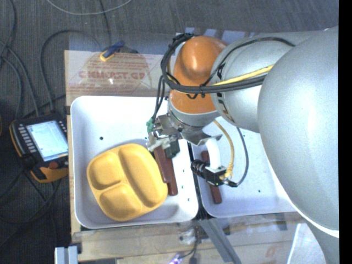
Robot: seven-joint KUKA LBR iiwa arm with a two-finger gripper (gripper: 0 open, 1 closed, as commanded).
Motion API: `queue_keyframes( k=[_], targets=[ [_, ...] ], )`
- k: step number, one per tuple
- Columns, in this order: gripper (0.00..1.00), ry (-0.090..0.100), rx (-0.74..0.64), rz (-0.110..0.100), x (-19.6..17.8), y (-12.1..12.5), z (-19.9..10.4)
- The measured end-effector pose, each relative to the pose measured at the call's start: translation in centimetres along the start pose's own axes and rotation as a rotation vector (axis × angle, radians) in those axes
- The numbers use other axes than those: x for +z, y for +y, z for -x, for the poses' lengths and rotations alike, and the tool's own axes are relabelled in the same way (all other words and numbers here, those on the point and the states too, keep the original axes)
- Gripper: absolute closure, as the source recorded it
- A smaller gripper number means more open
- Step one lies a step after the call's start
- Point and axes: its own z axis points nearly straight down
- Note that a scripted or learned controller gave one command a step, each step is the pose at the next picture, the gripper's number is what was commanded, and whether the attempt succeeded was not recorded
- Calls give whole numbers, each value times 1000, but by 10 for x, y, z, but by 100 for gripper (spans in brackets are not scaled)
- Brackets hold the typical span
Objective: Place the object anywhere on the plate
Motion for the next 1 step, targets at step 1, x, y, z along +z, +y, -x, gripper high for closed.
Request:
queue_keyframes(
  k=[1],
  targets=[
    [0,1,0,0,0,0,0]
  ],
)
